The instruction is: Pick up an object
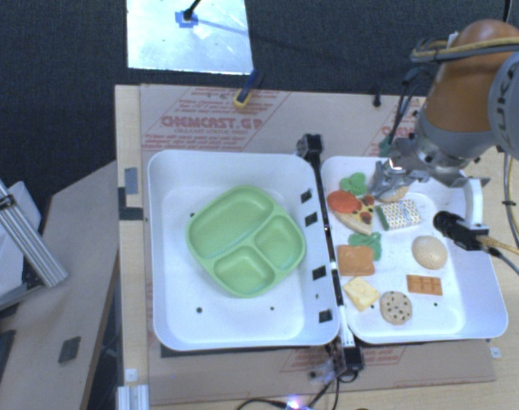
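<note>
Light is bright and even, falling from overhead. The two white bins [242,314] look nearly washed out, with soft, short shadows under their rims toward six o'clock. A metal sheet [189,24] at twelve o'clock throws hazy glare. The dark floor around it shows fine grain. The arm [477,84] at two o'clock looks slightly soft. The picture is low in resolution, and small details smear.

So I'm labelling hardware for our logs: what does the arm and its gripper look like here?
The arm is grey with a rounded orange band above the wrist. Dark and yellowish cables run along its top. The gripper is small, metallic grey, with dark parts.
</note>
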### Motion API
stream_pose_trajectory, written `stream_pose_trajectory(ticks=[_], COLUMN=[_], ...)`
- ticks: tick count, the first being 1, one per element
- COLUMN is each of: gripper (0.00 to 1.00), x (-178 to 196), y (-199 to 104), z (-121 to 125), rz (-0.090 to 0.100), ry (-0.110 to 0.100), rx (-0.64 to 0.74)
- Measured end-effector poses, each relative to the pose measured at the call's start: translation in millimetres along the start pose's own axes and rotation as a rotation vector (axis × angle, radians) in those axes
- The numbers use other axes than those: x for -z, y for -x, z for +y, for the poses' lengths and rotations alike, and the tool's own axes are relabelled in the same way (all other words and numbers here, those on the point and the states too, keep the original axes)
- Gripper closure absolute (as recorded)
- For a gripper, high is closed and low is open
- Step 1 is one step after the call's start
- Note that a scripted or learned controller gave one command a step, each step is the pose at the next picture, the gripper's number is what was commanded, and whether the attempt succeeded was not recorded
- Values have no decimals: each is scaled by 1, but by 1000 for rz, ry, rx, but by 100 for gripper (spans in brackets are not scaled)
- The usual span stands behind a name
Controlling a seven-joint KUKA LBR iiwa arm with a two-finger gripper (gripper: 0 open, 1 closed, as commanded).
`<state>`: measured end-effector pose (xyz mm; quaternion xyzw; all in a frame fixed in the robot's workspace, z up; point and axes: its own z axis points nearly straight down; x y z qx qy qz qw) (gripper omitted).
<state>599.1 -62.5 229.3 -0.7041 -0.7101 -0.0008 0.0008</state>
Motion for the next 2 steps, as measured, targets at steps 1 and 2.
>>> stream_pose_trajectory(ticks=[1,2], gripper=[100,100], x=[-4,-15], y=[-29,-60], z=[-41,-60], rz=[-1,0], ry=[-2,-2], rx=[-2,-1])
